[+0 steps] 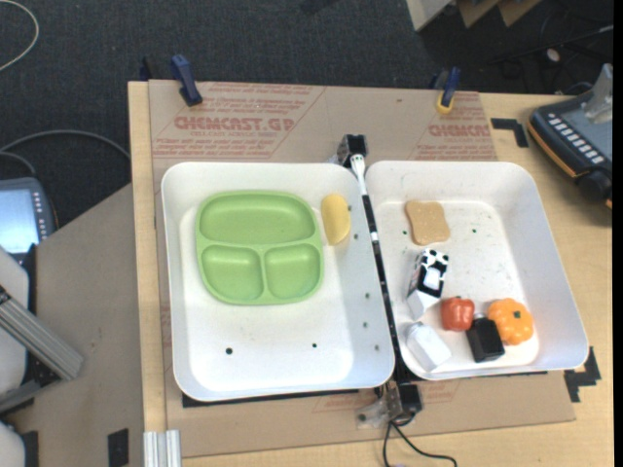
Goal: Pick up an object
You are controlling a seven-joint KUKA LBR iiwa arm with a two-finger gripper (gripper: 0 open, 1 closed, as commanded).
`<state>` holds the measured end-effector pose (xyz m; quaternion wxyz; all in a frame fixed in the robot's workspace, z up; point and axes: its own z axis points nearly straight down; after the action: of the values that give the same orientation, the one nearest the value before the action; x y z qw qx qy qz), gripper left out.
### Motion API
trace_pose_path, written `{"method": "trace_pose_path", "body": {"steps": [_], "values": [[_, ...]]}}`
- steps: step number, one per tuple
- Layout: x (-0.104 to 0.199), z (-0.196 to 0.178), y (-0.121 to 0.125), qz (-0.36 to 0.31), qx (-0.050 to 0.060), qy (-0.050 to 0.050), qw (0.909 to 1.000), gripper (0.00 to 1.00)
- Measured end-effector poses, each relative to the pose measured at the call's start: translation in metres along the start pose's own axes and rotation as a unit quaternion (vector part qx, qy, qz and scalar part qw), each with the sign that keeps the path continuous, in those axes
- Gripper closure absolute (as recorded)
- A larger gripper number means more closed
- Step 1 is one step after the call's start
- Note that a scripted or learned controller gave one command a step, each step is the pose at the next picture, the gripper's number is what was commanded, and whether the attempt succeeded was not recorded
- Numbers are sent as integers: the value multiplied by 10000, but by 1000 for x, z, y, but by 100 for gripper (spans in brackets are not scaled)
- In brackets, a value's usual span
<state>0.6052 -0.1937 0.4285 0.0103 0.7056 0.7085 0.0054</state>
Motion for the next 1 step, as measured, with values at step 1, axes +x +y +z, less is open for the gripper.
{"method": "trace_pose_path", "body": {"steps": [1], "values": [[-32, 56, -5, 37, 140, 36, 9999, 100]]}}
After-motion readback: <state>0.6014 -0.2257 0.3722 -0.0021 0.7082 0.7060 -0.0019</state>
